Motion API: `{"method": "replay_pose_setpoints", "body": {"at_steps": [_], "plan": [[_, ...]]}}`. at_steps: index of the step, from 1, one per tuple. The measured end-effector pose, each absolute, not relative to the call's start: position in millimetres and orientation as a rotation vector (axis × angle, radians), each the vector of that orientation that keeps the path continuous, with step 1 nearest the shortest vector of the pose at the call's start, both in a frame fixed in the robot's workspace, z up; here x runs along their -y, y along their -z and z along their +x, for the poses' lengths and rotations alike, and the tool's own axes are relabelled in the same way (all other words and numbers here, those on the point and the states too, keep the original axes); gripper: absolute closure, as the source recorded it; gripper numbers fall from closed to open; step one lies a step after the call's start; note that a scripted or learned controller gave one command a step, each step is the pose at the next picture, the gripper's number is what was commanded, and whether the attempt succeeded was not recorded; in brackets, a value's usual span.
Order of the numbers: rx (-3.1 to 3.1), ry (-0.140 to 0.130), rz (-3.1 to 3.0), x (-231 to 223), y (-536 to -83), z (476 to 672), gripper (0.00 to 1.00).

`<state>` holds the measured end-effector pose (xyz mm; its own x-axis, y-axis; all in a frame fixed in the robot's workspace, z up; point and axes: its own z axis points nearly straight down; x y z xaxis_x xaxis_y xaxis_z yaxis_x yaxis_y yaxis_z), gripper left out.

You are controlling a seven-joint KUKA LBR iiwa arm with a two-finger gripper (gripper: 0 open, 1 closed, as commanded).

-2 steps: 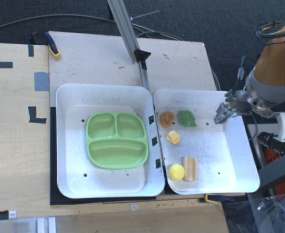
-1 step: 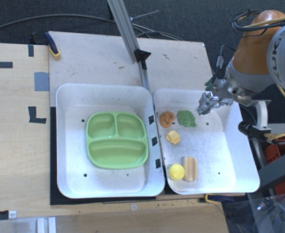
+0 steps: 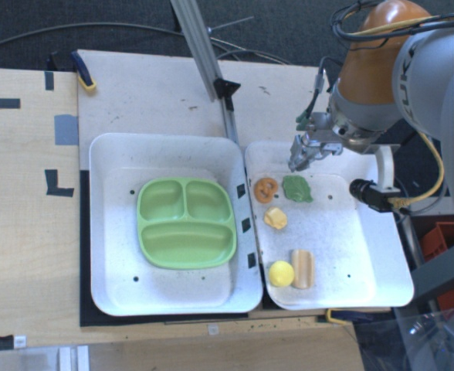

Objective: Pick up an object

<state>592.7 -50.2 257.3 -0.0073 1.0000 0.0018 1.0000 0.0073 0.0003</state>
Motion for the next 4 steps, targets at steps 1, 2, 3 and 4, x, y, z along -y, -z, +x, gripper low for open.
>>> {"method": "replay_pose_setpoints", "body": {"at_steps": [1, 2, 3, 4], "plan": [[2.227, -0.002, -2.213, 3, -239, 615.4, 1.00], [2.229, 0.001, -2.213, -53, -240, 626.5, 1.00], [2.226, -0.001, -2.216, -91, -231, 646.4, 1.00], [2.224, -0.003, -2.219, -88, -232, 646.0, 0.00]]}}
